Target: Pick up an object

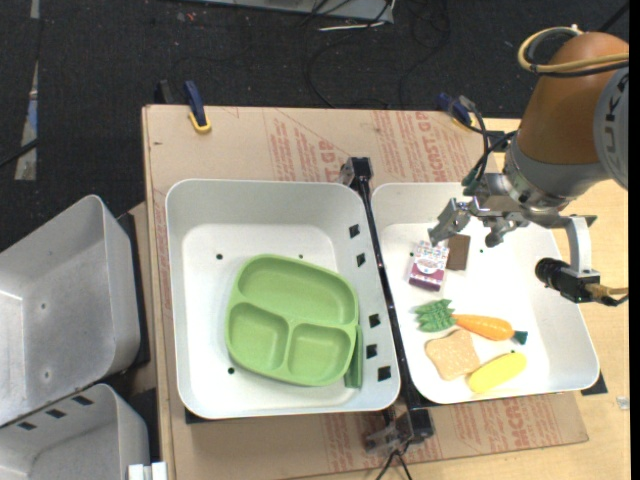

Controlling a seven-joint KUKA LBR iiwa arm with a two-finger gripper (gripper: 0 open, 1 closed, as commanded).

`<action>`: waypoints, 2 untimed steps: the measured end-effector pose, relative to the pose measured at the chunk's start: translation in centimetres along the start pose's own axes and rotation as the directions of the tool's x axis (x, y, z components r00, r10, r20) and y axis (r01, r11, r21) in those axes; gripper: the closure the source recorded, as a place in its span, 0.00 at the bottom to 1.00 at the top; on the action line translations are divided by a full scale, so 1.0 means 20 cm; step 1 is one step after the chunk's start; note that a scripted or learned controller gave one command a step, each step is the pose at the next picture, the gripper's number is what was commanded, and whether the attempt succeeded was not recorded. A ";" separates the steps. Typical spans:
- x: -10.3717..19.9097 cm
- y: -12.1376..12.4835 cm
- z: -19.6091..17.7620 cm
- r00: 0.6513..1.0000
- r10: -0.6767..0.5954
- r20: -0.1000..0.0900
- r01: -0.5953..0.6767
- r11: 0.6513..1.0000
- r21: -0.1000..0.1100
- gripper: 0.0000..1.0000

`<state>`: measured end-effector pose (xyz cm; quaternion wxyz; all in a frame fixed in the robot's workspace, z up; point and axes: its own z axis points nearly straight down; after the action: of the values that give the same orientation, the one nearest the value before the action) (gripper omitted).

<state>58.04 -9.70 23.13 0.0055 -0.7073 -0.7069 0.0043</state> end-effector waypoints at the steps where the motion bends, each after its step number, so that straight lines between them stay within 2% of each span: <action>1: 0.00 0.01 -0.04 1.000 -0.002 0.001 0.002 1.000 -0.013 0.00; 2: -0.04 -0.01 0.24 1.000 0.002 0.002 -0.002 1.000 -0.010 0.00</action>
<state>57.80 -10.59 18.41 0.0013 -0.7080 -0.7062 0.0014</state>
